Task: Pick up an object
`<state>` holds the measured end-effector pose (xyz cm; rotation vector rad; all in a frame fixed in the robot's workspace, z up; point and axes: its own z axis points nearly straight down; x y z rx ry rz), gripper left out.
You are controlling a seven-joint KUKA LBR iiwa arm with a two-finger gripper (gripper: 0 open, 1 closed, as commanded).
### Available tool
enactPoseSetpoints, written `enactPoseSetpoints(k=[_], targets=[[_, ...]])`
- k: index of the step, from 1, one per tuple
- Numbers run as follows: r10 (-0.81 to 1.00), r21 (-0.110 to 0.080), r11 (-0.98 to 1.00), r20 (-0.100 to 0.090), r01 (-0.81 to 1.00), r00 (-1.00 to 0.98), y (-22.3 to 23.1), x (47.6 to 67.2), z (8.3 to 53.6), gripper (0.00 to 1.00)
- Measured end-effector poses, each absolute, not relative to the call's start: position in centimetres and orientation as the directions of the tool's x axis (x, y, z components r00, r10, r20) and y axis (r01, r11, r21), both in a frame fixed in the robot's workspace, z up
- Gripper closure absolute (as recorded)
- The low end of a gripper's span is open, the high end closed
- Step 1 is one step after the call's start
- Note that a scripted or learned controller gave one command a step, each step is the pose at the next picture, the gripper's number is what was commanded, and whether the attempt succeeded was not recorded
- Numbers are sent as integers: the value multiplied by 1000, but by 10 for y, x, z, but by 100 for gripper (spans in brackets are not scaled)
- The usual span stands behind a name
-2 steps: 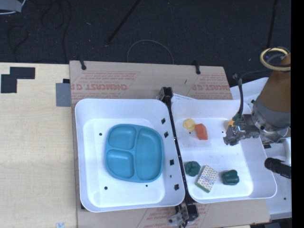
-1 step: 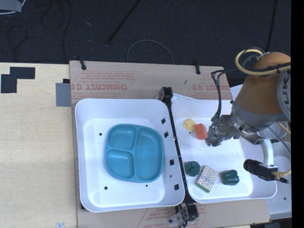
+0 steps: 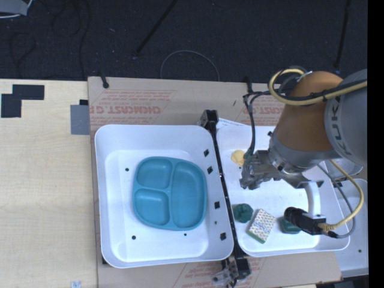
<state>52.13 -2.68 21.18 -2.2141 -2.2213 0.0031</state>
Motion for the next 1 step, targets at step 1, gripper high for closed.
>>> enactPoseSetpoints(k=[1], targets=[[1000, -6, 4, 3, 1000, -4, 16, 510, 217, 100]])
